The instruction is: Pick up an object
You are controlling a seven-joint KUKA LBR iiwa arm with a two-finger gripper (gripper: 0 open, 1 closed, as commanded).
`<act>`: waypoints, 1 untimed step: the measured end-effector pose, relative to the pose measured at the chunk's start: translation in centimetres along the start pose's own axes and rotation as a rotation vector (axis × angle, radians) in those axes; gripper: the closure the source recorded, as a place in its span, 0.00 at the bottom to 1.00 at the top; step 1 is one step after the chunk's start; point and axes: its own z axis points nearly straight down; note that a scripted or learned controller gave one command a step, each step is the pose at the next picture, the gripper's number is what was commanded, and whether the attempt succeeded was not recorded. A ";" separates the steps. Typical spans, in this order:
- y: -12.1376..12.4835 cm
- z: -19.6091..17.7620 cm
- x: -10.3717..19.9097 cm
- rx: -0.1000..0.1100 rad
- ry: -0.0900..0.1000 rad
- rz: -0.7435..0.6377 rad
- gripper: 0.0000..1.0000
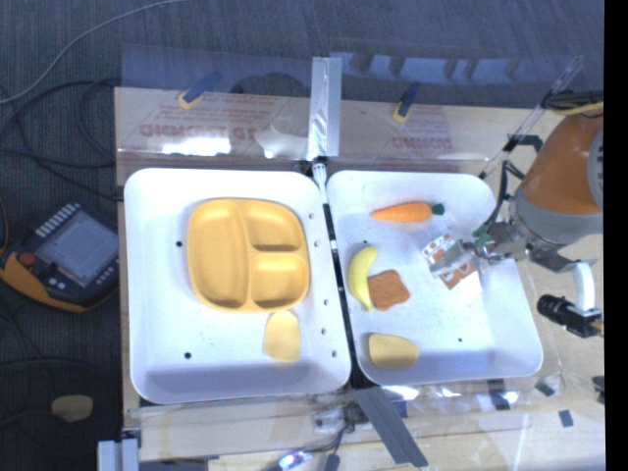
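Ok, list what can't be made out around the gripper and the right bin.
- Gripper: too small and blurred in the camera view to read its fingers or whether anything sits between them.
- Arm: cut off by the right edge.
- Brown piece: overlaps the banana, hiding part of its edge.

No text can be read; faint reddish print on the clear sheets (196, 126) behind the bins (157, 361) is too blurred to make out
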 end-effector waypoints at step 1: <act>0.8 -1.4 1.0 0.000 0.001 -0.228 0.00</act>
